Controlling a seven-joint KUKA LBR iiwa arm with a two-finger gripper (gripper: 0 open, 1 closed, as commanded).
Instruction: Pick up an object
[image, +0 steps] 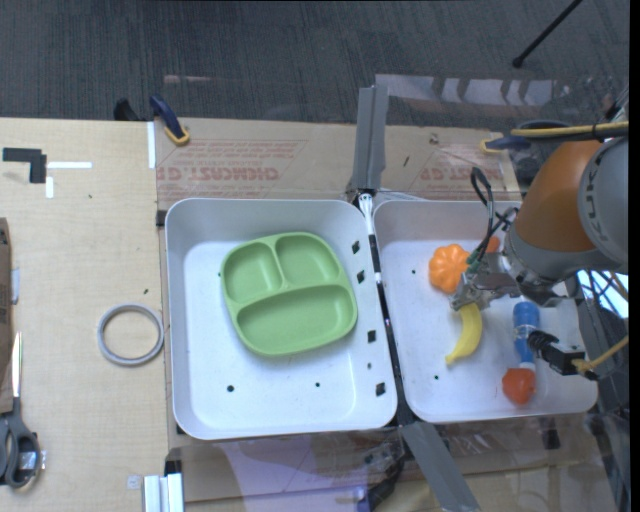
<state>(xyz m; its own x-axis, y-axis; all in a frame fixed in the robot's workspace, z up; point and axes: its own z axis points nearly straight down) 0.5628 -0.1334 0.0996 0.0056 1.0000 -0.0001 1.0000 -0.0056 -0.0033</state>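
The right bin (420, 395) holds a yellow banana (465, 338), an orange pumpkin-shaped toy (448, 267), a blue bottle-like item (525, 328) and a small red-orange item (518, 385). My gripper (470, 294) hangs low over the bin, right at the banana's upper end and just below and to the right of the pumpkin toy. The arm's grey and orange wrist covers the bin's right side. The banana still lies on the bin floor.
The left bin (190, 300) carries a green divided plate (289, 293). On the bench to the left lie a grey tape ring (131, 333) and scissors (18, 448). A blue clamp (170, 119) sits at the back.
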